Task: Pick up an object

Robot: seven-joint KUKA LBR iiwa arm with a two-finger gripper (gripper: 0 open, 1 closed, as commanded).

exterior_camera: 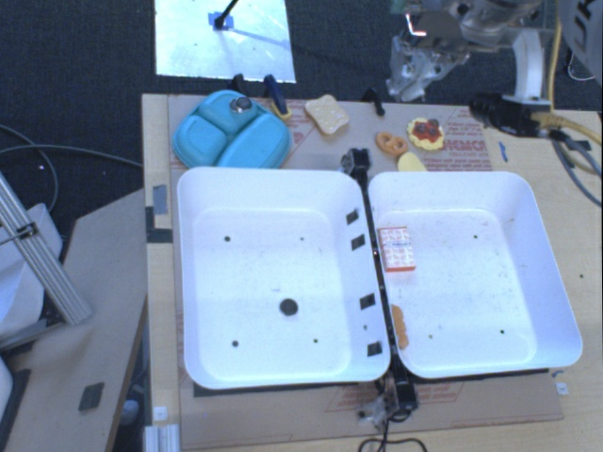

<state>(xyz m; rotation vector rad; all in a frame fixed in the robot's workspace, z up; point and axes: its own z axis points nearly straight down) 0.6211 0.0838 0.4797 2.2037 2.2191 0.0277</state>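
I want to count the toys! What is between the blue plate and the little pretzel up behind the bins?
In the camera view, one pale toast-like slice lies between the blue sectioned plastic plate and the small brown pretzel.

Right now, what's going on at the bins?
The gripper hangs high behind the right bin, over the bench's far edge, with nothing visibly between its fingers. A small red-and-white box and an orange piece lie by that bin's left wall; a dark disc sits in the left bin. Nothing is picked up yet.
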